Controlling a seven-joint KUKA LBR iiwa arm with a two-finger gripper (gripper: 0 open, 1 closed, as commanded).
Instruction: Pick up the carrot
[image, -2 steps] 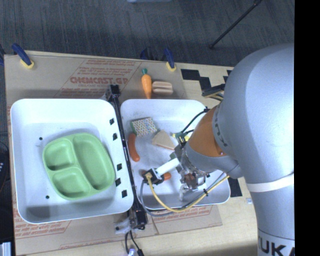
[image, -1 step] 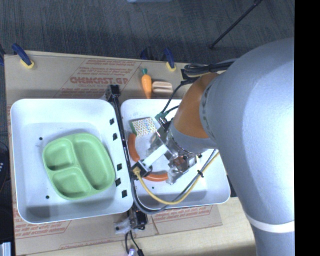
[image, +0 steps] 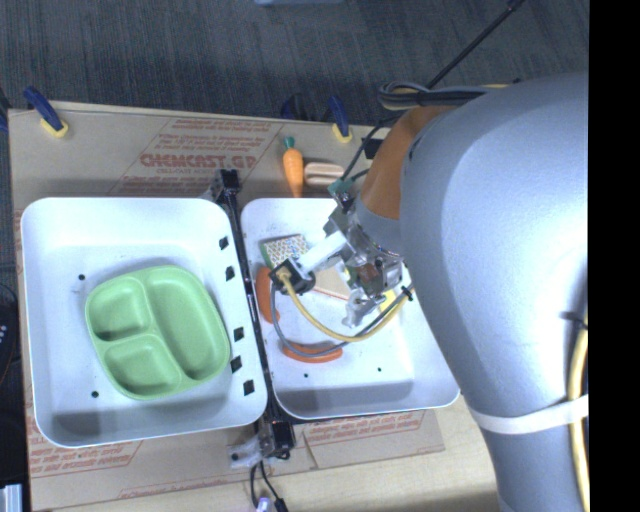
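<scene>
A: Starting with the camera view from above. Where is the carrot (image: 292, 168)?

B: It lies outside both bins, on the brown cardboard sheet (image: 190, 150) that covers the table (image: 60, 110), just past the far rim of the right bin (image: 345, 395). It is orange with a small green top pointing away from the bin. A pale tan piece (image: 322, 175) lies right beside it, on the arm's side.

A: And the claw (image: 358, 300)?

B: It hangs low inside the right bin, near the middle, under the big grey arm (image: 500, 240) with the orange band (image: 392, 165). A yellow cable (image: 318, 325) loops around it. Whether it is released or clenched, I cannot tell; the wrist hardware and cable crowd it too much. I see nothing clearly gripped.

A: So it is apart from the carrot?

B: Yes, well apart. The bin's far rim lies between them.

A: What else lies in that right bin?

B: An orange-red sausage-shaped piece (image: 263, 293) along the left wall, a thin curved orange-red strip (image: 310, 351) nearer the front, a small checkered square (image: 283, 247) towards the back, and a pale flat piece (image: 330, 284) close to the claw.

A: The left bin (image: 60, 230)?

B: It holds a green divided plate (image: 155, 330) with three compartments, lying flat. Blue clamps (image: 45, 110) hold the cardboard at the table's far edge.
</scene>
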